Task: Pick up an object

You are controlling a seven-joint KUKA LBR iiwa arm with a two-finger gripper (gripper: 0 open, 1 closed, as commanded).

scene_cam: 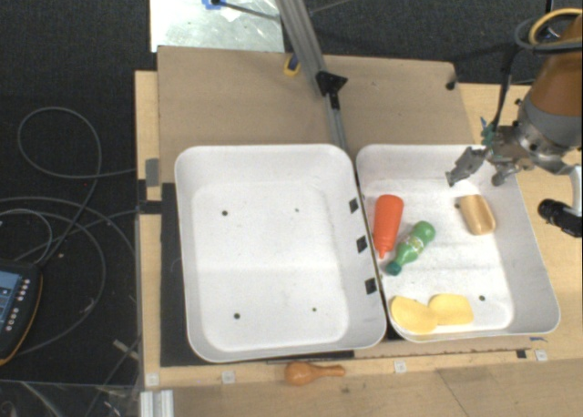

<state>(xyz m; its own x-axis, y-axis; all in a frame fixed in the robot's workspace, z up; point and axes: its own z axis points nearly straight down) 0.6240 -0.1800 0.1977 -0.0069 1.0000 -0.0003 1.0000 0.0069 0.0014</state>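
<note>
Four toys lie in the right bin [528, 251]; nearest the claw [481, 167], just below it, sits a tan bread-like piece [475, 214], probably light, stiff and best pinched across its narrow width. The claw hangs spread apart, grasping nothing. A cardboard-topped desk [228, 96] stands on dark carpet strewn with cables.

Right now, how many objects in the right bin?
4: orange carrot by the divider, green bottle beside it, tan piece under the gripper, yellow pieces at the near edge, possibly two.
</note>
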